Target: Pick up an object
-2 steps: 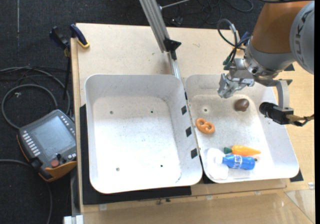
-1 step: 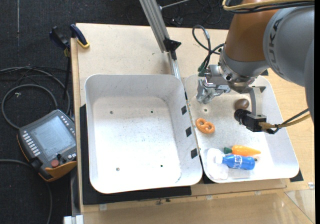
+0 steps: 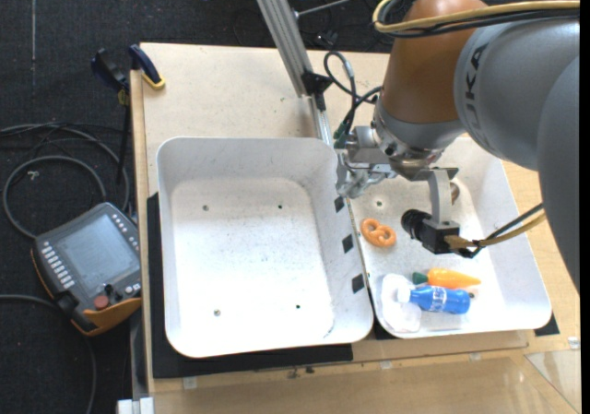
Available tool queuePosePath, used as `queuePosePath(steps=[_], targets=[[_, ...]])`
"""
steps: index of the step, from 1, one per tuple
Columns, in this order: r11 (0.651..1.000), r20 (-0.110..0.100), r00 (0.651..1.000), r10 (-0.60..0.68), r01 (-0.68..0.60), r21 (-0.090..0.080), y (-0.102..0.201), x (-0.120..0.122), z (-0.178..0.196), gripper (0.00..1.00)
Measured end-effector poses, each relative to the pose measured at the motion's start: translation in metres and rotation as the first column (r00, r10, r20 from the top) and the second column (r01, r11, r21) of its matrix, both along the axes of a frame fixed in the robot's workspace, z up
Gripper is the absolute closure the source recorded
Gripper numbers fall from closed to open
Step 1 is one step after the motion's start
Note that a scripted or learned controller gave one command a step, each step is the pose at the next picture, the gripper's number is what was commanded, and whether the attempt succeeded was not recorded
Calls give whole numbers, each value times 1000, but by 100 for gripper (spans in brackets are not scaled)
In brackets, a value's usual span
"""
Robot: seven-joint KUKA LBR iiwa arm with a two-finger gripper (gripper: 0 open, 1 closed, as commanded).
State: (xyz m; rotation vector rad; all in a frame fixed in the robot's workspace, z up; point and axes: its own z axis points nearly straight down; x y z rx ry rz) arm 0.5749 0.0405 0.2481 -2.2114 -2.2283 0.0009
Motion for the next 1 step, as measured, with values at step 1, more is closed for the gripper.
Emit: queuePosePath(steps=[1], targets=[[1000,-1,1000,0,0,0,50,-11,-19,100]])
